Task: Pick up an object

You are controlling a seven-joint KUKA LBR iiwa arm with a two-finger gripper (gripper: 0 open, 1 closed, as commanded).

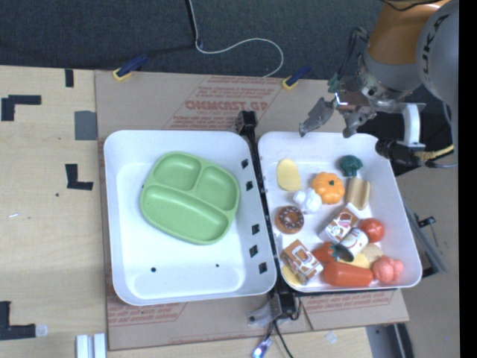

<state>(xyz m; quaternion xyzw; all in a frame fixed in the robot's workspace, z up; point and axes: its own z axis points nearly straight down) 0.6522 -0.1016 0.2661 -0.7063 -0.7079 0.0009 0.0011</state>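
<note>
My gripper [333, 124] hangs above the far rim of the right bin [402, 215], open, with nothing between its fingers [313, 120]. Below it the bin holds several toy foods: a yellow lemon [288, 174], an orange pumpkin [328, 187], a green broccoli [350, 164], a chocolate donut [289, 219], a tan bread piece [358, 193], a red tomato [371, 230], a small can [341, 226], a boxed snack [300, 259], a red sausage [346, 274] and a pink piece [388, 268]. All lie nearer the camera than the gripper.
The left bin [123, 222] holds a green divided plate [189, 196]. A black clip strip [256, 192] joins the two bins. A white cable [231, 47] loops over the dark back surface. The arm [406, 28] enters from the upper right.
</note>
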